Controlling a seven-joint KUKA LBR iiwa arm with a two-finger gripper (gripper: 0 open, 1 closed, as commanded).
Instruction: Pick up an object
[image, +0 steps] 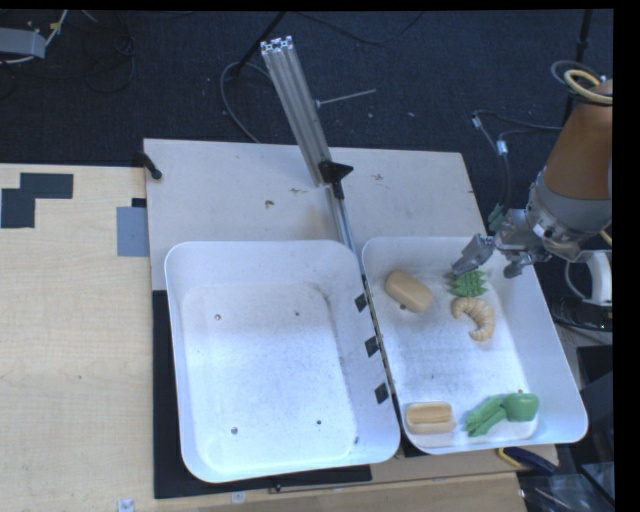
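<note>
"Camera view, near end first: what lies in the shallow white right-hand bin (450, 365)?"

"At the near wall, a tan rectangular sponge-like block (430, 417) and, just beside it, a bright green plastic vegetable shape (502, 410). Farther in, a pale curved croissant-shaped toy (477, 318), then a tan oval bun-shaped toy (408, 291), and a small green leafy plastic piece (468, 285) just beyond the croissant."

"And the two-finger gripper (469, 262)?"

"At the far end, tilted, its tip right over the leafy piece. Whether it is spread or closed up, I cannot tell; nothing is visibly held."

"So which one should it take?"

"My guess is the leafy piece, as it's nearest the tip. It looks low and flat, so the tip should go right down to the bin floor, centred on the piece and clear of the croissant touching its near side. Then it should close before lifting straight up."

"The risk?"

"Probably a thin piece slipping out, or the croissant getting nudged."

"The shallow white left-hand bin (260, 360)?"

"Well apart, so it doesn't matter here."
</note>
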